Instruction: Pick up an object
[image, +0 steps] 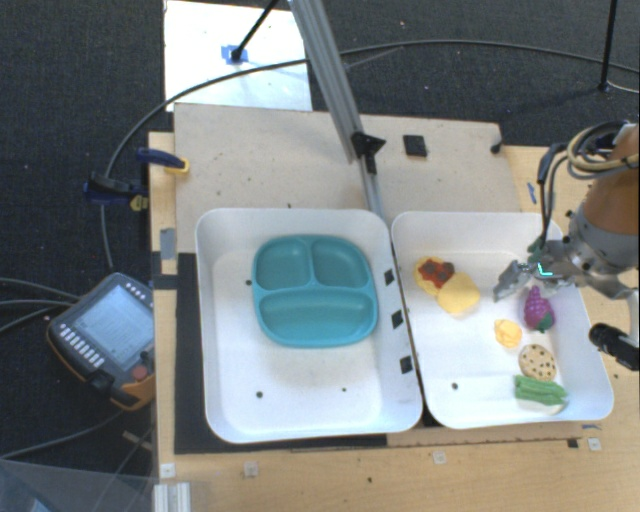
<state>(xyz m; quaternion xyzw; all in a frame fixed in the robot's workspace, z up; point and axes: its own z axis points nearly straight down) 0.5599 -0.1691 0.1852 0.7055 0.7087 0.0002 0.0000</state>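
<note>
The right bin (470, 400) holds several toy foods. A purple grape bunch (540, 309) lies near its right side. A red-topped yellow piece (434, 271) and a yellow block (459, 296) sit left of centre. A small yellow piece (508, 333), a speckled cookie (537, 360) and a green item (541, 393) lie toward the front right. My gripper (520, 289) hangs low over the bin's right half, open, with one grey finger (505, 283) reaching left. The grape bunch is just below and right of it, and nothing sits between the fingers.
The left bin (230, 390) holds a teal divided plate (315, 291). A grey pole (335, 80) slants over the back board. A teach pendant (105, 335) lies off the bench to the left, with cables around it.
</note>
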